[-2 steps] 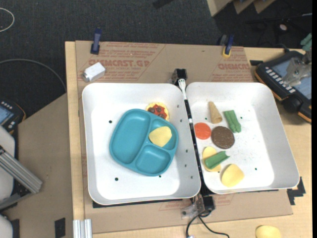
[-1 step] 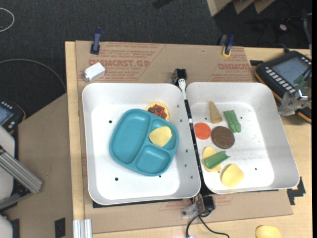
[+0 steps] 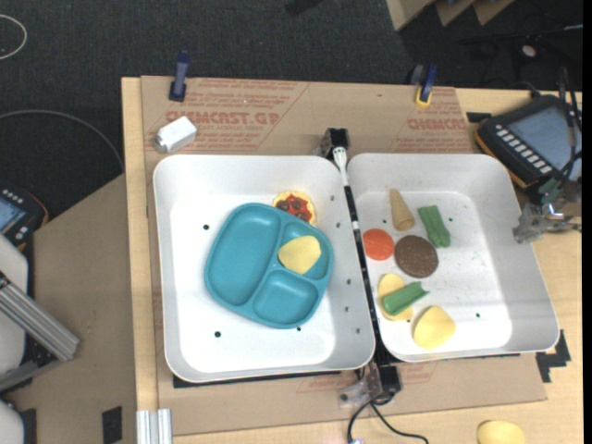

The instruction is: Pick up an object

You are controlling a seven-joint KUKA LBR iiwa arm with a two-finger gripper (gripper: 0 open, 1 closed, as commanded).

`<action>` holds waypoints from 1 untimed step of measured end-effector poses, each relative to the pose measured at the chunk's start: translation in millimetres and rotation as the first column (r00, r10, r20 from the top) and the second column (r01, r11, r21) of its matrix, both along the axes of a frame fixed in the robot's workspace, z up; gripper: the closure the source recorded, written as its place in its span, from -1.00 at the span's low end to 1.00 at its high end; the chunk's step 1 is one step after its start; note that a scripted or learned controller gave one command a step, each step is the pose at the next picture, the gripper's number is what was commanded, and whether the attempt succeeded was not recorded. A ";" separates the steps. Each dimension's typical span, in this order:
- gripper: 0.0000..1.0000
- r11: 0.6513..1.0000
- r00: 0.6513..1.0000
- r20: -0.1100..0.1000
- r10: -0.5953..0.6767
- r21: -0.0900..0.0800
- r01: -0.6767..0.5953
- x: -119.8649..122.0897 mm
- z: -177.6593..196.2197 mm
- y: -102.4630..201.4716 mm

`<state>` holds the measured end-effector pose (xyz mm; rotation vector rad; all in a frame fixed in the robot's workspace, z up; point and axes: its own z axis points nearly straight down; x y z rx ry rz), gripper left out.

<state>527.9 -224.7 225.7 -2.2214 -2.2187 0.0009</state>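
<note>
1. My gripper: whether apart or together, I cannot tell.
2. Right bin point(image 3: 518, 289): brown disc point(image 3: 416, 255) near the centre, with a red disc point(image 3: 377, 243) at its 9 o'clock, a tan cone point(image 3: 401, 209) at 12, a green block point(image 3: 433, 226) at 1, a green stick point(image 3: 404, 296) at 6 and a yellow lump point(image 3: 433, 326) at 5.
3. Left bin point(image 3: 185, 248): blue divided plate point(image 3: 250, 266) holding a yellow piece point(image 3: 301, 253) at its 3 o'clock.

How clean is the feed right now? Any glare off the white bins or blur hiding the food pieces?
Camera view: even overhead light, soft short shadows; the right bin and left bin are bright but not blown out; the teal divided plate, brown disc and green stick read sharply; mild softness at the frame edges.
</note>
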 end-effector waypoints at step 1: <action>1.00 1.000 1.000 -0.002 0.000 0.001 0.000 -37.7 -16.1 1.0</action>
